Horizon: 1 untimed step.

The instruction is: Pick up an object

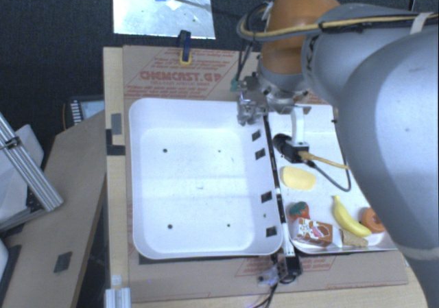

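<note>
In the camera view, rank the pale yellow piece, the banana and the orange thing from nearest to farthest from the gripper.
1. The pale yellow piece, in the right bin, close below the gripper.
2. The banana, lower in the same bin.
3. The orange thing, right of the banana, at the edge of the arm.

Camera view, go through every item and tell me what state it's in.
claw, above the far end of the wall between the bins, apart from the items.
yellow disc, lying flat in the right bin.
banana, lying flat, right bin.
packet, lying flat, near edge of right bin.
orange item, partly hidden by the arm.
</note>
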Tool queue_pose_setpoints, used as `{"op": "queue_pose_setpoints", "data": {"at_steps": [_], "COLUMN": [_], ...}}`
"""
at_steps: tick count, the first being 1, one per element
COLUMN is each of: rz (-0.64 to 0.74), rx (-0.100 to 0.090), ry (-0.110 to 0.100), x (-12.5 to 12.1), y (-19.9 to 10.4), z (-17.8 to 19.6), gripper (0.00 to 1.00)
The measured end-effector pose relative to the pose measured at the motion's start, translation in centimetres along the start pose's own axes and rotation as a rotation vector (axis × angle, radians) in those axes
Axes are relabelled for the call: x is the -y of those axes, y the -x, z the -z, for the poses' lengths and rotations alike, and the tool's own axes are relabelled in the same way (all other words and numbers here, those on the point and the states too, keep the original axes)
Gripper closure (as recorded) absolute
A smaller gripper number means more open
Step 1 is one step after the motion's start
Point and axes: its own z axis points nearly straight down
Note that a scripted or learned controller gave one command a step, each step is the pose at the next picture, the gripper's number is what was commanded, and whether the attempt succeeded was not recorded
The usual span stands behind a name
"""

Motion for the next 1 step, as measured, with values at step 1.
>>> {"op": "queue_pose_setpoints", "data": {"at_steps": [1], "rz": [-0.001], "rx": [0.001], "ry": [-0.008], "x": [0.53], "y": [-3.72], "z": [-10.51], "gripper": [1.0]}}
